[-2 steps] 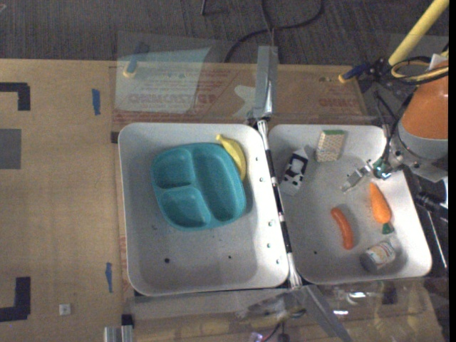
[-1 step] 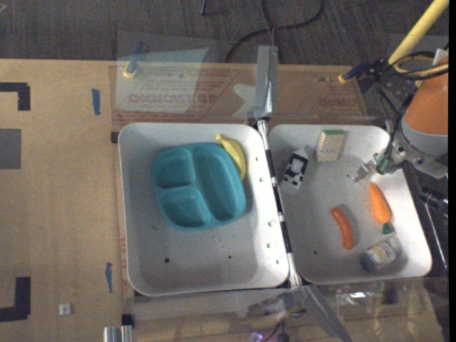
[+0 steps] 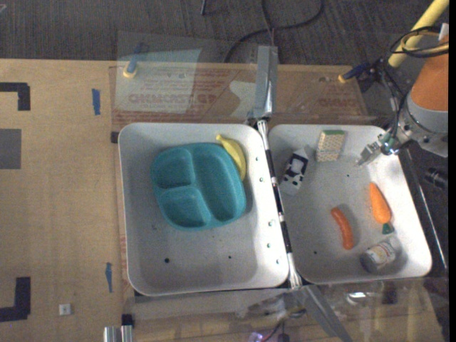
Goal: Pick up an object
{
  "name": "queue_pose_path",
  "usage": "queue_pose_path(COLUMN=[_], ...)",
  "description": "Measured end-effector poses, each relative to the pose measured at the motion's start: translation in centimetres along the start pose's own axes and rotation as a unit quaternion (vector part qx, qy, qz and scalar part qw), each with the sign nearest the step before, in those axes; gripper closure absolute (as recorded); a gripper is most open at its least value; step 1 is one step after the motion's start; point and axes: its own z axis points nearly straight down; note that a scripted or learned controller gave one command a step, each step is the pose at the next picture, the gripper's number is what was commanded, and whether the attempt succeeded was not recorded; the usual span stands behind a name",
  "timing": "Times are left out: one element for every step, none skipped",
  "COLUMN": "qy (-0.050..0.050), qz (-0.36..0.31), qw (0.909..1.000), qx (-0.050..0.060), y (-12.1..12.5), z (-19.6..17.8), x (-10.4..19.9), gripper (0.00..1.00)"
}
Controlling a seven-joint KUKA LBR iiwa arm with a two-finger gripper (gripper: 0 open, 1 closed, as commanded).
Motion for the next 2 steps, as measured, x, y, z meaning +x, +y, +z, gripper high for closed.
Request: queue_pose_path(qy=[0.0,0.0], qz=[0.0,-0.029], qw=[1.0,0.9996], qx=[0.0,0.0], y=[0.0,-4.9], z=[0.0,-7.1], x=[0.0,0.7], gripper=[0.0,0.0])
